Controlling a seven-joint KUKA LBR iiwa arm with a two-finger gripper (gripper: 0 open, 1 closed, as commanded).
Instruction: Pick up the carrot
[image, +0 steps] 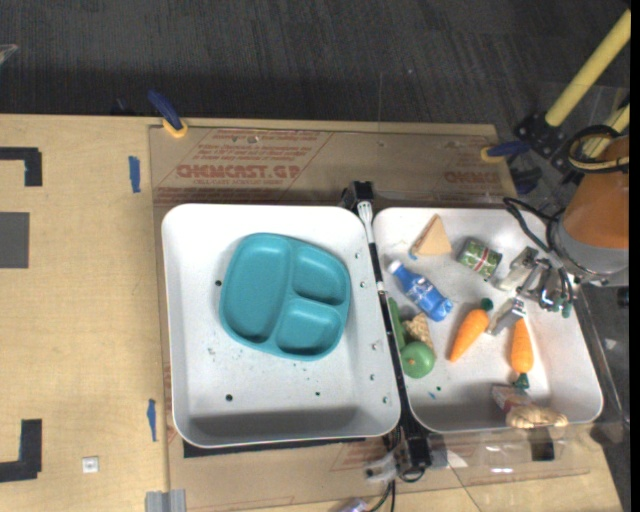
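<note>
Two orange carrots lie in the right bin (585, 395). One carrot (466, 334) lies at a slant near the bin's middle, its green top pointing up-right. The other carrot (520, 346) lies further right, with its green end toward the front. My gripper (508, 314) hangs low between the two carrots, just above their upper ends. The grey wrist and the orange band (600, 212) reach in from the right. Nothing shows held in the gripper.
The right bin also holds a tan wedge (433, 238), a green can (480, 257), a blue bottle (421, 293), a green apple (418, 358) and a small pale item (528, 410) at the front. A teal divided plate (285, 293) lies in the left bin (190, 330).
</note>
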